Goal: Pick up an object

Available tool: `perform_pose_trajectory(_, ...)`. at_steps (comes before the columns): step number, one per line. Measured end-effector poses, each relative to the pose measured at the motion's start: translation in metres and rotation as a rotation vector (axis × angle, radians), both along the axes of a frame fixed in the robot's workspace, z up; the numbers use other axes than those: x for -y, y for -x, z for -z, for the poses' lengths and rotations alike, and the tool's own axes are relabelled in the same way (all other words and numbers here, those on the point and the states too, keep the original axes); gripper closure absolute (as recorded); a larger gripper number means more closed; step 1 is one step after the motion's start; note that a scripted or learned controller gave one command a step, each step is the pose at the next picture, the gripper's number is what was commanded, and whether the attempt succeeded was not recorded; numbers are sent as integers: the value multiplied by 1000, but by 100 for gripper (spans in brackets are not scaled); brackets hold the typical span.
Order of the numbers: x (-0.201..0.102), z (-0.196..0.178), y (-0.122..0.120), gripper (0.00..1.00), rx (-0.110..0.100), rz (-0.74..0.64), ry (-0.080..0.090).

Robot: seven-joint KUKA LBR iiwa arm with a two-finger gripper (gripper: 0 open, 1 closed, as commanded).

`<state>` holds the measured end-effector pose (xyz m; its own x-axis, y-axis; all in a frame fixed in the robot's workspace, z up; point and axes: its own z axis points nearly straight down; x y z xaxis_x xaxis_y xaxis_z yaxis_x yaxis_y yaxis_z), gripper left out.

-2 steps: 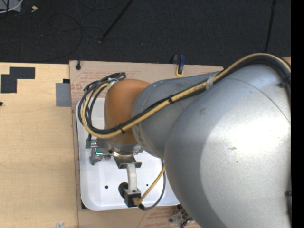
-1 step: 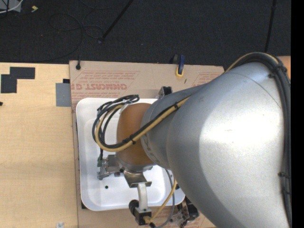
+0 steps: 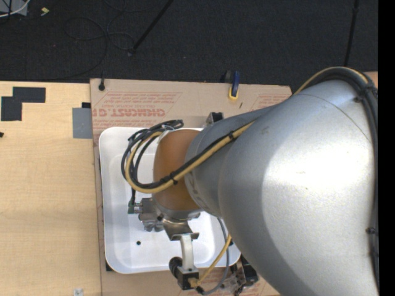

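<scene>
Camera view: the grey arm (image 3: 296,184) reaches in from the right and covers much of the worktop (image 3: 43,196); its orange band (image 3: 173,165) sits over the white bin (image 3: 116,165); the gripper (image 3: 154,217) hangs low inside the bin, towards the near edge; whether it is released or clenched I cannot tell; a small dark speck (image 3: 138,243) lies on the bin floor by the near left corner, just left of the gripper and too small to identify; the bin rests on cardboard (image 3: 142,103), with a blue clamp (image 3: 234,84) at its far edge.

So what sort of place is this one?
Probably a robotics lab: a grey arm reaches over a white bin on a wooden bench, with loose cables on the dark floor behind.
</scene>
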<state>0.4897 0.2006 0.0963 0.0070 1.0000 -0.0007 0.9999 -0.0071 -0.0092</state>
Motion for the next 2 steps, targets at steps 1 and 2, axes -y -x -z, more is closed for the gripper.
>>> perform_pose_trajectory(1,-41,-79,-38,100,13,-10,-3)
perform_pose_trajectory(2,-41,-27,1,100,-1,-4,3)
